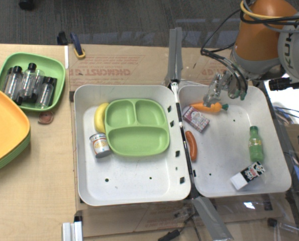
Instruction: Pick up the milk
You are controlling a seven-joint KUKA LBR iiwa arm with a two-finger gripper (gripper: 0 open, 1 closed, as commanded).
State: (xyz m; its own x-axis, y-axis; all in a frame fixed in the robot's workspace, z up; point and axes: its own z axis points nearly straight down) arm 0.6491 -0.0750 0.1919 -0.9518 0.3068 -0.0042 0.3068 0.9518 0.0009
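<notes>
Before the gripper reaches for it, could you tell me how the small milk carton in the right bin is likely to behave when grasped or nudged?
The milk carton lies on its side near the right bin's front edge, so it probably won't roll; its flat faces suggest sliding or pivoting instead. It looks small and boxy, likely light. If it is thin card, a hard squeeze might dent it. The gripper hovers far off, above the carrot.

- A green divided plate (137, 127) lies in the left bin (134, 190), a banana (100, 117) and a small can (100, 145) just beside it.
- A carrot (207, 107), snack packet (196, 118), sausage (191, 145) and green bottle (255, 143) lie in the right bin (214, 179).
</notes>
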